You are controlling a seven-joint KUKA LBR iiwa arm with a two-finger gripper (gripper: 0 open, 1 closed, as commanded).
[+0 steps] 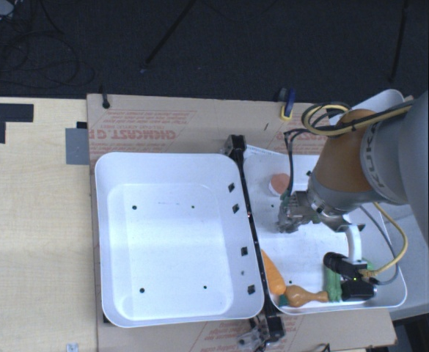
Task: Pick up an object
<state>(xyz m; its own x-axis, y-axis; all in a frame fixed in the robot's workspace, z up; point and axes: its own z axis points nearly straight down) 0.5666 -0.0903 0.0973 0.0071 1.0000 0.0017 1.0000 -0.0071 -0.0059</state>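
Just the one overhead view here, looking down at a slant. Two white bins sit side by side on a cardboard sheet [163, 123], which lies on the pale wood surface [31, 233]. The left bin [170, 248] is on the left side of the shot and the right bin [306, 254] sits tight against it.

All the pickable stuff is in the right bin. There's a pink round piece [279, 183] up near the far wall, close to the divider between the bins. An orange carrot-shaped piece [272, 272] lies along the divider side toward the near corner. Its lower end looks to be touching a tan gourd-shaped piece [306, 295] that lies along the near wall. Just right of that is a green piece [334, 284], partly hidden by robot hardware.

The arm [361, 167] comes in from the right, and the tool [291, 215] sits over the middle of the right bin, between the pink piece and the carrot one, apart from both. Honestly I can't tell whether the tool is spread or pressed together, it's just a dark blurry lump from this angle.
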